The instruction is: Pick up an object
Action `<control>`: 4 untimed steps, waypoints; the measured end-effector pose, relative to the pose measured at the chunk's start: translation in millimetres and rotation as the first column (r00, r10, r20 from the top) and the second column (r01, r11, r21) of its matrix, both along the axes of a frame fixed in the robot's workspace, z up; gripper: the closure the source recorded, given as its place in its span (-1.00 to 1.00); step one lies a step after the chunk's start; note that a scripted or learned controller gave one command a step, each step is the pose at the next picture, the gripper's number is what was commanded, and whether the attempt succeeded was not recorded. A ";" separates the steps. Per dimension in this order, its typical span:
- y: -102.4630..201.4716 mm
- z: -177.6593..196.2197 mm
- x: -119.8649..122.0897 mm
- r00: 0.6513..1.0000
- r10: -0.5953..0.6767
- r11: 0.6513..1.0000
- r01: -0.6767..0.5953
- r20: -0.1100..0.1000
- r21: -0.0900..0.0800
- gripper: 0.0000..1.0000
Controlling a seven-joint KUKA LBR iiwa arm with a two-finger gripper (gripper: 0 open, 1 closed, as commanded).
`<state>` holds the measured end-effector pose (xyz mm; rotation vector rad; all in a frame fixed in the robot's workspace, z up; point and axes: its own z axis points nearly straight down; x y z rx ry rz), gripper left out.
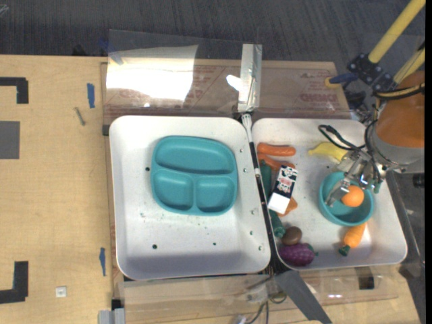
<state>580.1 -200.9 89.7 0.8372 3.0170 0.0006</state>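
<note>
Gripper (354, 181) is hovering low over the teal bowl (335, 211) in the right bin (395, 245), fingers straddling the orange ball (352, 196) sitting inside; contact unclear, so no grasp is confirmed. Remaining toys are lying loose nearby, likely spare targets.

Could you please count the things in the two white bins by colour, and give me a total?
Teal: 2, divided plate and bowl
Orange: 3, ball, carrot, small carrot
Yellow: 1, banana
White: 1, carton
Brown: 1, round piece
Purple: 1, grapes
Total: 9
</note>
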 end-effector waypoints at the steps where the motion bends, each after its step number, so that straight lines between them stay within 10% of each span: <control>1: -1.4 17.1 5.0 1.000 0.001 1.000 -0.001 0.015 -0.005 1.00; 2: -0.9 13.6 3.4 1.000 0.001 1.000 -0.001 0.009 -0.004 -1.00; 3: 12.2 1.6 -36.1 0.990 -0.139 0.990 0.139 0.005 0.001 -1.00; 4: 27.5 0.3 25.1 1.000 -0.013 1.000 0.013 0.004 -0.001 -1.00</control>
